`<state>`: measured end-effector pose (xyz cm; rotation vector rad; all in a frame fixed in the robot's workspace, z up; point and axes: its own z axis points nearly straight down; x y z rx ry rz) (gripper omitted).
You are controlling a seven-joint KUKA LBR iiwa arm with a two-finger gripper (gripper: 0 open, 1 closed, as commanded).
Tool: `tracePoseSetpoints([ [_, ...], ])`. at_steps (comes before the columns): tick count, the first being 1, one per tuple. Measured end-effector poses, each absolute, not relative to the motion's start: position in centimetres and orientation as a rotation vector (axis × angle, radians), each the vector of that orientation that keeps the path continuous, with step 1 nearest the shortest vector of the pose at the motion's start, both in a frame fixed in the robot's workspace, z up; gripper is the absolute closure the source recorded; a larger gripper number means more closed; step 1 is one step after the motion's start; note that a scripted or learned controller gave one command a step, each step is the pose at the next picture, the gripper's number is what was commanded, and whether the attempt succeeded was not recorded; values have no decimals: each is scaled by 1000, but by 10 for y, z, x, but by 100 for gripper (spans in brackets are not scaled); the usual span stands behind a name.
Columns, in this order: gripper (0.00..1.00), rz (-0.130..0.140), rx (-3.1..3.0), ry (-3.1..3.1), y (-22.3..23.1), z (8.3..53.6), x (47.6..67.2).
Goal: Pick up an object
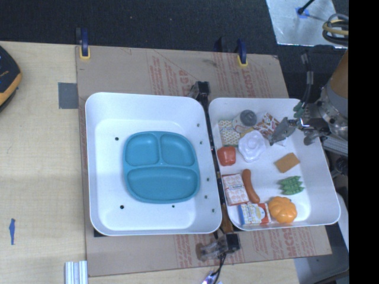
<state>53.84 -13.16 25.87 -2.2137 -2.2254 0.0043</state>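
claw (294, 129) over right bin (329, 176) | white cup (253, 146) beside | toast (286, 163) below

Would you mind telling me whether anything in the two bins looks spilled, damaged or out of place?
Nothing stands out. The blue divided plate lies flat in the left white bin; the toy foods, such as the orange pumpkin and brown sausage, lie loosely in the right white bin.

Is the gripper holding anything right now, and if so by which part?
Nothing is held. The two-finger gripper hangs open over the right white bin, near its far right side, with nothing between its fingers.
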Motion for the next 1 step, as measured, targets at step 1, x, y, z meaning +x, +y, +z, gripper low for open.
tracePoseSetpoints([
  [1, 0, 12, -2205, -2221, -104, 92, 521],
])
